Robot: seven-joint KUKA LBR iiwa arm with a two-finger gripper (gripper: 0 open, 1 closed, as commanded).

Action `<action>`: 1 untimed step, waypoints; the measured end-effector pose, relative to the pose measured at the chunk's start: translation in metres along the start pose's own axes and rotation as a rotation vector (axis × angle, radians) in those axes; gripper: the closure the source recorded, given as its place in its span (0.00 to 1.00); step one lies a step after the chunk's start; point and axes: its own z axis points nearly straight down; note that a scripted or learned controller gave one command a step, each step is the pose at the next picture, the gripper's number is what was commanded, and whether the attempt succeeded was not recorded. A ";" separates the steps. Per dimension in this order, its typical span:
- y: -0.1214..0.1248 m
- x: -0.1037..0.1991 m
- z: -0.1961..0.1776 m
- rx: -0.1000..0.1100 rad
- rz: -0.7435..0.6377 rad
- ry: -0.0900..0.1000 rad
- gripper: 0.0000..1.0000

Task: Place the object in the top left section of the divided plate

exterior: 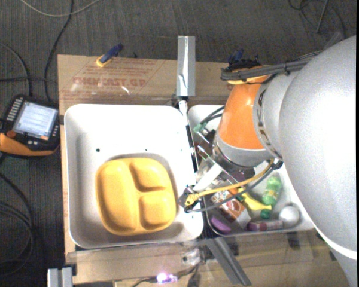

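The yellow divided plate lies in the left white bin, toward its front. It has one long section on the left and two smaller ones on the right, and nothing lies in any of them. My gripper hangs low over the left part of the right bin, under the orange band of the wrist, just right of the wall between the bins. The arm hides most of it, and I see no object in it.
In the right bin lie a green item, a yellow piece, a white rounded thing, a purple marker and a small orange-brown pack. A teach pendant sits left of the bench.
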 end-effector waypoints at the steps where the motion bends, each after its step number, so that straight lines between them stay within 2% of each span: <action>1: -0.043 0.035 -0.052 -0.003 -0.064 -0.002 1.00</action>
